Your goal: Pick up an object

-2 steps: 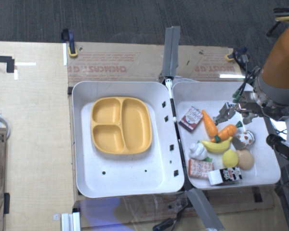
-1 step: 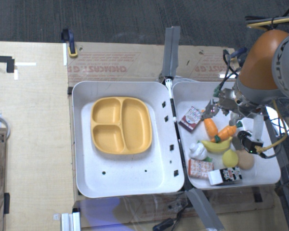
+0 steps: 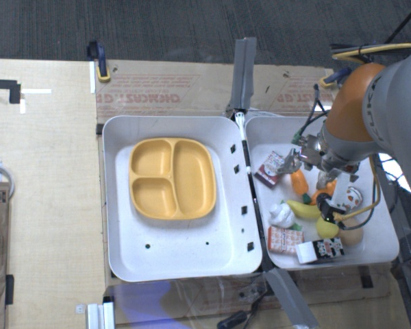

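Grey arm (image 3: 390, 108) with orange band enters from right, wrist over right bin (image 3: 377, 252). Gripper (image 3: 308, 166) low among cluttered items; finger state cannot be told. Carrot-like orange piece (image 3: 299, 183) just beside gripper, touching banana (image 3: 303, 208). White crumpled object (image 3: 281, 215) left of banana; red-and-white packet (image 3: 270, 168) near bin's left wall; second packet (image 3: 285, 239) and small box (image 3: 320, 251) at front. Left bin (image 3: 123, 252) holds yellow divided plate (image 3: 172, 178).

Even, bright overhead light; the white bins (image 3: 116, 204) glare mildly. The tray (image 3: 172, 178) in the left bin casts a soft shadow. Overall slightly soft focus, with the dark floor above the bins dim.
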Available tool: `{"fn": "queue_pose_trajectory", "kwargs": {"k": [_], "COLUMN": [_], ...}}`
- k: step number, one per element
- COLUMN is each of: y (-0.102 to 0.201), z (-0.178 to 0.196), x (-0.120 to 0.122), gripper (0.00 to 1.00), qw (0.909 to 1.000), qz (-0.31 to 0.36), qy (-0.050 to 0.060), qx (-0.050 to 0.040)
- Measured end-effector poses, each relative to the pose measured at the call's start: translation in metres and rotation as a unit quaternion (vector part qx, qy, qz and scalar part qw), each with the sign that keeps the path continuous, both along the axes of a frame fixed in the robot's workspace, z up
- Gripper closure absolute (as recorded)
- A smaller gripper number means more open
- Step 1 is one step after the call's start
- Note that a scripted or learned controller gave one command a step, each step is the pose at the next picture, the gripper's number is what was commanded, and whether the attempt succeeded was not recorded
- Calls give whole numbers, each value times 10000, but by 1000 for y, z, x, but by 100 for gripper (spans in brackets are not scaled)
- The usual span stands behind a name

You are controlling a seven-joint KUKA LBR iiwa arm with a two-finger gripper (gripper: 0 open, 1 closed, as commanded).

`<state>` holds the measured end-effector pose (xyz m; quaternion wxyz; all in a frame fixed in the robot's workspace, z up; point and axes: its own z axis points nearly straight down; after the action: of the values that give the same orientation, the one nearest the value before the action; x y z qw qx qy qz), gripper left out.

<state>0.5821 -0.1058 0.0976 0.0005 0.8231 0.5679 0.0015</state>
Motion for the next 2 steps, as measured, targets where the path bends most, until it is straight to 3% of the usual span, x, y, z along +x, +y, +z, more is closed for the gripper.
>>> {"fn": "queue_pose_trajectory", "kwargs": {"k": [1,2], "y": [-1,32], "z": [8,93], "x": [-1,-32], "gripper": [100,100], "qw": [10000,9889], "qz": [-17,-1486], "qy": [17,35], "qx": [9,-8]}}
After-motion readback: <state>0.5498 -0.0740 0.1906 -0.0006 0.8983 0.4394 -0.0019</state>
